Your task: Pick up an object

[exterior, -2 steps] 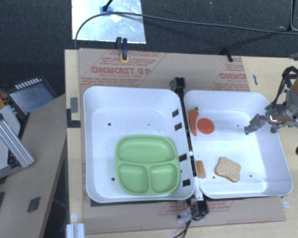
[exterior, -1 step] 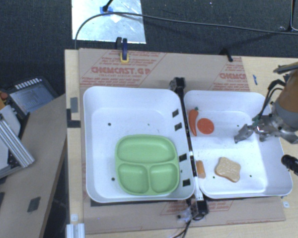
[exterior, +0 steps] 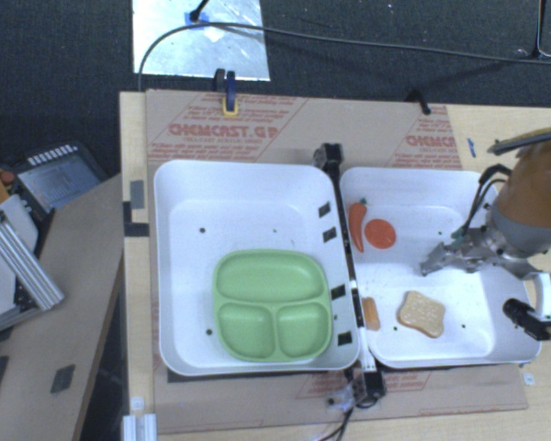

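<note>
Arm (exterior: 533,191) cropped at right edge; pincer (exterior: 429,266) indistinct.

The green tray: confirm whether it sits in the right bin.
No, the green tray lies in the left bin, apart from the toast.

"CHEMCAST" on the cardboard sheet (exterior: 222,129)

Bench (exterior: 133,274) under a printed, perhaps cardboard sheet (exterior: 285,122), two white bins (exterior: 248,191) side by side
</note>
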Robot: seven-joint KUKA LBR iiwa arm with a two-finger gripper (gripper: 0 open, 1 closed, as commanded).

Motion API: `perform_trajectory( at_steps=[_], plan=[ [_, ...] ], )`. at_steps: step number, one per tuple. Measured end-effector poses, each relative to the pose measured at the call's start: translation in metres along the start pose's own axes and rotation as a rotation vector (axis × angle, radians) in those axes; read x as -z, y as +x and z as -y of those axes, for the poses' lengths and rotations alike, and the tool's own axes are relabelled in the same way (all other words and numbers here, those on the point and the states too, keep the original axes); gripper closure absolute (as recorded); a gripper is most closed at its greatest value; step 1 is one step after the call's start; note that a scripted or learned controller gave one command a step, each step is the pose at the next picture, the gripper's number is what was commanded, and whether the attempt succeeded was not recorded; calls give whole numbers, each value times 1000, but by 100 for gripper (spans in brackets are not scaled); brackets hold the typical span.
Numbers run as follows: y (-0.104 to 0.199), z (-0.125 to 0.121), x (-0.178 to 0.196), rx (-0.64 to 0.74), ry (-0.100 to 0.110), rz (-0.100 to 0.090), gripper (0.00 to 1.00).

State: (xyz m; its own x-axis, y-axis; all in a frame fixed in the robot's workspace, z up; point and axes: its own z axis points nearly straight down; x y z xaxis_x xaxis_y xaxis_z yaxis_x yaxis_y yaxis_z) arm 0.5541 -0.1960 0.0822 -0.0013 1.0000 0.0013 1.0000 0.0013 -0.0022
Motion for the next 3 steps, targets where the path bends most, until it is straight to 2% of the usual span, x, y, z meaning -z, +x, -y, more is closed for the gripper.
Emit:
perform_trajectory(
  at_steps=[1,3],
  plan=[
    [-1,-1,13,0,-6,3,100],
    [-2,-23,114,3,-9,4,100]
  ],
)
